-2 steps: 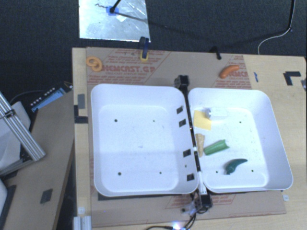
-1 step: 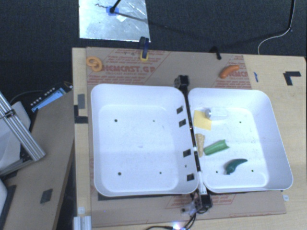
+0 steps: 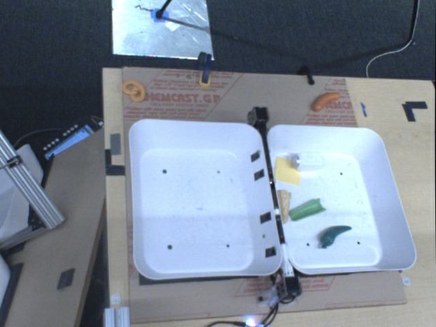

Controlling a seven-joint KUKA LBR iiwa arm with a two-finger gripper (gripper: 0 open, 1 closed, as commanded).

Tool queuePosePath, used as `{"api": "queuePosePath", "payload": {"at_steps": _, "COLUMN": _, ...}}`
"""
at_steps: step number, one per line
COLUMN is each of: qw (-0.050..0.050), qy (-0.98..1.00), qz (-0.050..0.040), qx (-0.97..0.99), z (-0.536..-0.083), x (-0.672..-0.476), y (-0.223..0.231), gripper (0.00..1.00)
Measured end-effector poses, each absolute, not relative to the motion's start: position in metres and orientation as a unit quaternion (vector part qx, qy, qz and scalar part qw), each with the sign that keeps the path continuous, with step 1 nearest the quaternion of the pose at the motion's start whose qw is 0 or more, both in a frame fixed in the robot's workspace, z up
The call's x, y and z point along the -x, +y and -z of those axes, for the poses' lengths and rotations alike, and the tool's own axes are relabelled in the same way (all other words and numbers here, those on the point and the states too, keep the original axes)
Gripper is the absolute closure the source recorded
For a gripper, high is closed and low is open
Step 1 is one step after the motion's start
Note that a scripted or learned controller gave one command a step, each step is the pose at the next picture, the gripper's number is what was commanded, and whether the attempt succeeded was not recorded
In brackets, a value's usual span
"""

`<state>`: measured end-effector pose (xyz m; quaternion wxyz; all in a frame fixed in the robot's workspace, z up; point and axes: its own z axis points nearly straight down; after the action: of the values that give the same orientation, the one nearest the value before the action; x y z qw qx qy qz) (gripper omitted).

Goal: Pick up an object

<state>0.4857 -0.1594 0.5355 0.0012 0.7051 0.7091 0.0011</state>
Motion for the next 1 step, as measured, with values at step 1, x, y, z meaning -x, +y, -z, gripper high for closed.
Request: {"api": "queuePosePath", "payload": {"at_steps": 1, "qw": 0.003, "qy": 0.707, "qz": -0.0001, "qx": -0.708, "z": -0.5347, "x": -0.5295, "y": -0.2053, "gripper": 1.00}}
